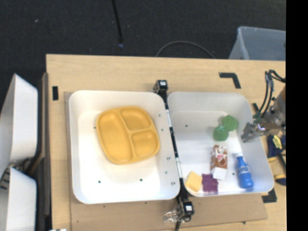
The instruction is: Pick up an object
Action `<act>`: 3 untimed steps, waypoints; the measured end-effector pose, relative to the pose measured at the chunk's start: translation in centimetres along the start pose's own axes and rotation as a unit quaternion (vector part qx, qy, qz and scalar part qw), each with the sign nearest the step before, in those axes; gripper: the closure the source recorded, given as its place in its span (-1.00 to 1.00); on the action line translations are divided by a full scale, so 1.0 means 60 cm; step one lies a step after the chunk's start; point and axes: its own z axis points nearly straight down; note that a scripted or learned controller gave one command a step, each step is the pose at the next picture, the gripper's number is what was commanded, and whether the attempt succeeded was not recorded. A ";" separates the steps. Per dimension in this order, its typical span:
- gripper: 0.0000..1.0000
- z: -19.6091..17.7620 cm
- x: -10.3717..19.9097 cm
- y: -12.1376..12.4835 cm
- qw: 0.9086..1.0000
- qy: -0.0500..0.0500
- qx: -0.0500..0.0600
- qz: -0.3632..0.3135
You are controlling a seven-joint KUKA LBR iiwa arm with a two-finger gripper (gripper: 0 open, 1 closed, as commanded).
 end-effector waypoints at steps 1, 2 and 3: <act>1.00 -0.016 0.095 -0.011 1.000 0.002 0.001 -0.002; 1.00 -0.034 0.183 -0.007 1.000 0.002 0.001 -0.002; 1.00 -0.015 0.275 -0.006 1.000 0.002 0.003 -0.002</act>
